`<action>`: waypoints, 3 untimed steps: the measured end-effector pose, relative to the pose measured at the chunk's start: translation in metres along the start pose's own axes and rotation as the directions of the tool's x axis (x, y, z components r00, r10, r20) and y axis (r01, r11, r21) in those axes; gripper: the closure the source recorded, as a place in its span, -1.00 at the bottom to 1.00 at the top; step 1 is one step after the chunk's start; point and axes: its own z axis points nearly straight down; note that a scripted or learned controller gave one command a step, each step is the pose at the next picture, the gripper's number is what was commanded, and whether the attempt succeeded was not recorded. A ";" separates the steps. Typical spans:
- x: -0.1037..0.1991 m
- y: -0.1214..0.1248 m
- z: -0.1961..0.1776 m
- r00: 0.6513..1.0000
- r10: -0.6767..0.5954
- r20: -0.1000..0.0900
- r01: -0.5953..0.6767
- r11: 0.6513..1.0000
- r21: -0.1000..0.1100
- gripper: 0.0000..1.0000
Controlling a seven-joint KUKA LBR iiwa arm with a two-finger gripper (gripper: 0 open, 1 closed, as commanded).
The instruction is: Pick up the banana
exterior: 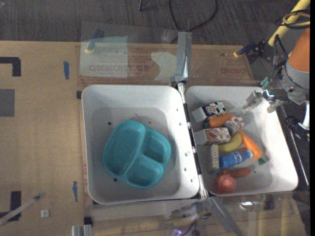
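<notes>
The gripper (259, 100) hangs over the upper right part of the right bin (283, 154), its pale metal fingers spread apart with nothing between them. Down and to the left, among a huddle of toy groceries, lies the banana (231, 144): smooth, yellow, gently curved, its long axis slanting from lower left to upper right. A carrot (252, 145) touches its right side, a blue bottle (235, 159) lies just below. The left bin (96, 107) holds a glossy teal divided plate (137, 153).

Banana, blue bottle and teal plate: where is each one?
banana (233, 144): camera view, middle of its yellow curve.
blue bottle (235, 159): camera view, its body.
teal plate (114, 144): camera view, left rim.
</notes>
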 end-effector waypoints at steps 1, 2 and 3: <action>0.076 -0.039 0.111 0.927 0.376 0.000 -0.376 0.926 -0.010 -1.00; 0.001 0.019 0.067 0.867 0.499 0.001 -0.499 0.867 -0.001 -1.00; 0.016 -0.007 0.112 0.926 0.378 -0.002 -0.378 0.926 -0.006 -1.00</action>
